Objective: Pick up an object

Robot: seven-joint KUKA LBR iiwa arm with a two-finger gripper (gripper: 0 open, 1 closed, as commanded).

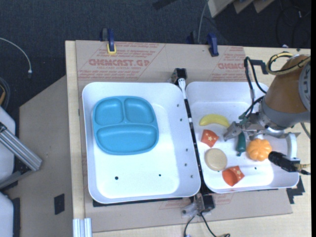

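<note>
The right bin holds a yellow banana, a red block with a star, a round beige disc, a second red block and an orange pumpkin-shaped toy. My gripper hangs low over the middle of this bin, just left of the orange toy and right of the starred red block. A small dark teal piece shows right under the gripper; I cannot make out whether it is held or lying on the bin floor.
The left bin carries a blue divided plate in its upper half. A black clip and a divider run between the bins. The arm's orange band and cables overhang the right bin's right side.
</note>
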